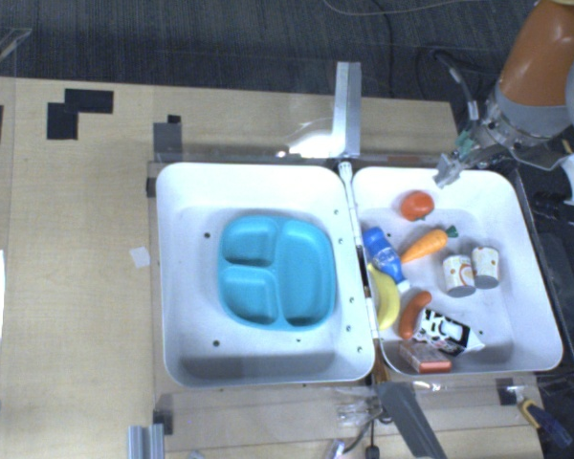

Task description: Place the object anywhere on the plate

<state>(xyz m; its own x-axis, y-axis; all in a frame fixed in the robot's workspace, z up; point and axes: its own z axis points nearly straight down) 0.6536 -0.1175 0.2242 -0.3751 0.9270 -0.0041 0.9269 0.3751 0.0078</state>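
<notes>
Gripper is hovering at upper right above the tomato, apparently carrying nothing; finger state unclear. Picking is pending, then crossing to the plate.

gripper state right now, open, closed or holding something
gripper: over the back rim of the right bin, nothing seen held; open or closed cannot be told.
</notes>
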